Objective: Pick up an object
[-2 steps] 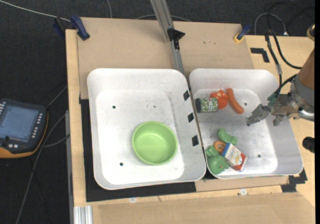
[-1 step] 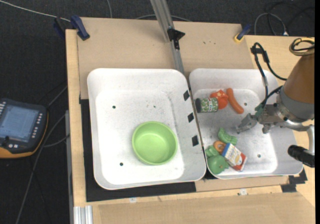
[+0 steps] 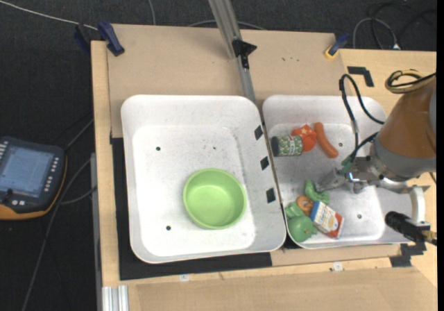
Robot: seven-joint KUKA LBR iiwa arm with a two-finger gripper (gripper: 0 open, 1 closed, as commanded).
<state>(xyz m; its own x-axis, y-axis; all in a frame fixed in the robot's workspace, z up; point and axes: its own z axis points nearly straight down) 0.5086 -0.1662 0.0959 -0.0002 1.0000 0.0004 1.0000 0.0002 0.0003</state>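
Across my bench sit 2 white bins (image 3: 139,119); gripper (image 3: 326,182) hangs low over the green toy (image 3: 316,191), lining up a grab; its grip I cannot tell.

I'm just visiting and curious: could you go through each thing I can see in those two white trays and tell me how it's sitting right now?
green bowl: upright, mouth up, in the left bin.
small bottle: lying on its side, right bin.
orange sausage-like piece: lying flat beside the bottle.
colourful packet: lying flat near the front.
green toy: resting against the packet.
gripper: low over the right bin, nothing seen between its fingers.
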